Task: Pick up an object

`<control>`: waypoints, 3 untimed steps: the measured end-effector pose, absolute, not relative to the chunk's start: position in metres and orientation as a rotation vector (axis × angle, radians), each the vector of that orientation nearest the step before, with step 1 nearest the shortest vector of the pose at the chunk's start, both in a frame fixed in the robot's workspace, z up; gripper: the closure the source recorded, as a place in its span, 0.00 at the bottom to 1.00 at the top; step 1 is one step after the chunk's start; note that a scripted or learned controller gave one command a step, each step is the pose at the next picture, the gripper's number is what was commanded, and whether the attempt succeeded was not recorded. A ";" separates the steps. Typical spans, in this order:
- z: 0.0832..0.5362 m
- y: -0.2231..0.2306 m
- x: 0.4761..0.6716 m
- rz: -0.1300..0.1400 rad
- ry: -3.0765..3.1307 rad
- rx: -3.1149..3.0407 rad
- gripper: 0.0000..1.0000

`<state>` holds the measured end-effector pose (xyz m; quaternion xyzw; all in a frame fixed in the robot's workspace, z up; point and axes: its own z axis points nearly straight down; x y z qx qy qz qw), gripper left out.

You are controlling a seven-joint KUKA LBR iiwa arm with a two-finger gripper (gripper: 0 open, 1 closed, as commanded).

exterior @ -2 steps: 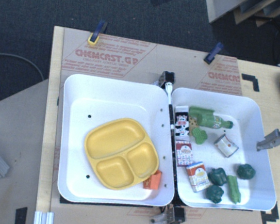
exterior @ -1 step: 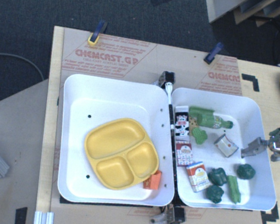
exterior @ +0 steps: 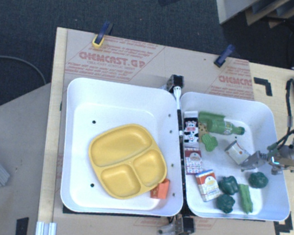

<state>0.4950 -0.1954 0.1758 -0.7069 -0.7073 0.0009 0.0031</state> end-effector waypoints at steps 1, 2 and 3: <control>0.116 -0.197 0.500 -0.001 -2.222 -2.220 0.00; 0.110 -0.197 0.506 -0.016 -2.236 -2.229 0.00; 0.121 -0.200 0.506 -0.012 -2.241 -2.240 1.00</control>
